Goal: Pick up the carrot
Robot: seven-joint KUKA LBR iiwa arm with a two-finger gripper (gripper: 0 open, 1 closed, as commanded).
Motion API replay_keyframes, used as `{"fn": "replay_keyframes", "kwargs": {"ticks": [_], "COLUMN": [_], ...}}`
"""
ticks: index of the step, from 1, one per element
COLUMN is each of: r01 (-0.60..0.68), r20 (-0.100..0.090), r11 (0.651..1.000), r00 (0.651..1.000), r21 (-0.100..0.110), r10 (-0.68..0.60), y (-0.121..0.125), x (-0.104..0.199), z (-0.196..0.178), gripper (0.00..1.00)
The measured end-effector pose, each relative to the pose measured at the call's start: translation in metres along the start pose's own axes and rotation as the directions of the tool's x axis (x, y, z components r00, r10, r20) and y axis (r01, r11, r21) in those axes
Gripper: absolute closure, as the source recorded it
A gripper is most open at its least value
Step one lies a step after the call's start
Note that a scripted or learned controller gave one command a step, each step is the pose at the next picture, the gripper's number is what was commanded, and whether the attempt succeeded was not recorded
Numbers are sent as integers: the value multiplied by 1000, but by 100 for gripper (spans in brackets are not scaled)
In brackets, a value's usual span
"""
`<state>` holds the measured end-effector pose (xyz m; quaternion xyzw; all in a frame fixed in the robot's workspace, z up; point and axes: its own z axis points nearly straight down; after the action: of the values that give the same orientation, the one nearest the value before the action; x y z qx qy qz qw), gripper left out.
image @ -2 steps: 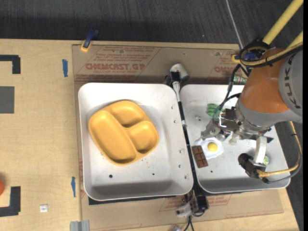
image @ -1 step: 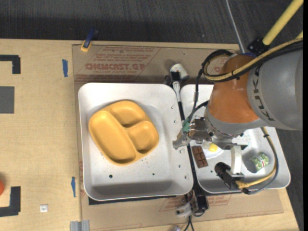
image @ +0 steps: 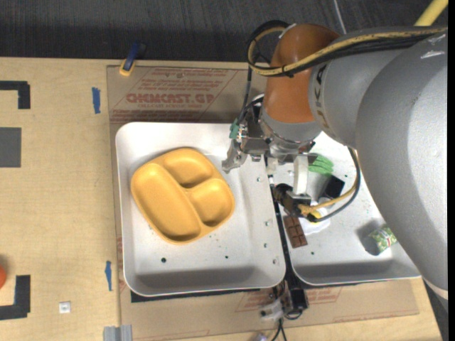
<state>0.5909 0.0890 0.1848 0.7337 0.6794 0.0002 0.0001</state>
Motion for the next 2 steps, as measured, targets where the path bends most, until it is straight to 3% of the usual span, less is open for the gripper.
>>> {"fn": "replay_keyframes", "kwargs": {"ticks": [2], "r01": [12], "r20": [-6], "r11": [1000], "r00": [1000], "r21": [-3], "r10": [-12], "y": [-23], "x": [10], "z": [67], "gripper": [0]}}
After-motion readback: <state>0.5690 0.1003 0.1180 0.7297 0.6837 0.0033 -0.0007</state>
